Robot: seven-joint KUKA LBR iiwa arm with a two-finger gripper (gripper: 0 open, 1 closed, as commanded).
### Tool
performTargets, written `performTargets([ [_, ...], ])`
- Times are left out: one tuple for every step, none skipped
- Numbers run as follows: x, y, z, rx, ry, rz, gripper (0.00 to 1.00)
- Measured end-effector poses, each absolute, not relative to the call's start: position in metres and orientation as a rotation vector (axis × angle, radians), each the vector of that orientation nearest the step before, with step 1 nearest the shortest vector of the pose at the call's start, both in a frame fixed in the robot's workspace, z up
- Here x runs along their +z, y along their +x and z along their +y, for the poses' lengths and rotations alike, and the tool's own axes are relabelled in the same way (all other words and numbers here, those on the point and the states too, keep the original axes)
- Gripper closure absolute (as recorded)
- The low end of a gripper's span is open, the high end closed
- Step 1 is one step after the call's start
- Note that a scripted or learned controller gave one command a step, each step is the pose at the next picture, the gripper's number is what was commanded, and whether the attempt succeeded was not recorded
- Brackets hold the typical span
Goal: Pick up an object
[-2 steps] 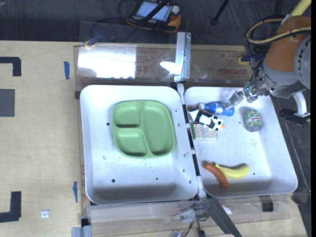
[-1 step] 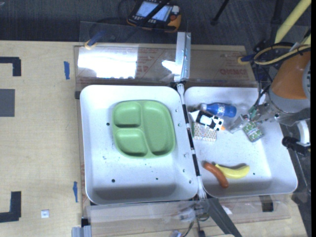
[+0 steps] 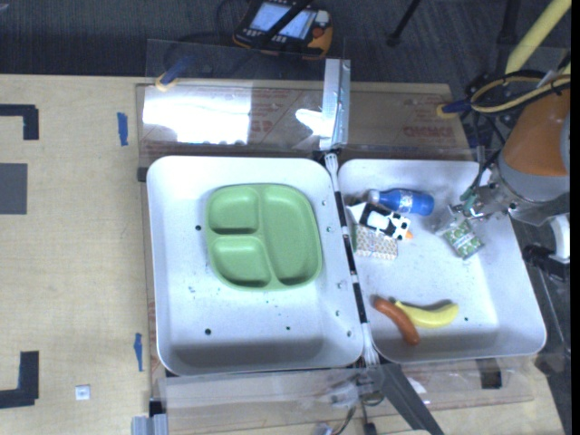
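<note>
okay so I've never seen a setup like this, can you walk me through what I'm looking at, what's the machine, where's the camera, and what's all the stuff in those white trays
This is one picture from a camera fixed above a bench, looking down at a slant. The grey and orange shape at the right edge is a robot arm; its gripper, a two-finger hand, hangs over the right bin. I cannot tell whether the fingers are open or closed, and nothing is clearly held.

Two shallow white bins sit side by side. The left bin holds a green divided plate. The right bin holds a blue bottle, a small black-and-white toy, a patterned card, and, nearer the front, a yellow banana beside a red sausage-shaped piece. The arm's job is to pick one object up.
</note>
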State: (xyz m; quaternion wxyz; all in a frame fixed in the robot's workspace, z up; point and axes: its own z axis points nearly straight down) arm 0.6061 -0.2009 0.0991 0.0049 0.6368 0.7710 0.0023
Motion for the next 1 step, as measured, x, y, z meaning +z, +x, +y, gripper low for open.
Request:
performTargets([
  [0.2082,0.5532,-0.1694,0.001,2.276,2.162,1.00],
])
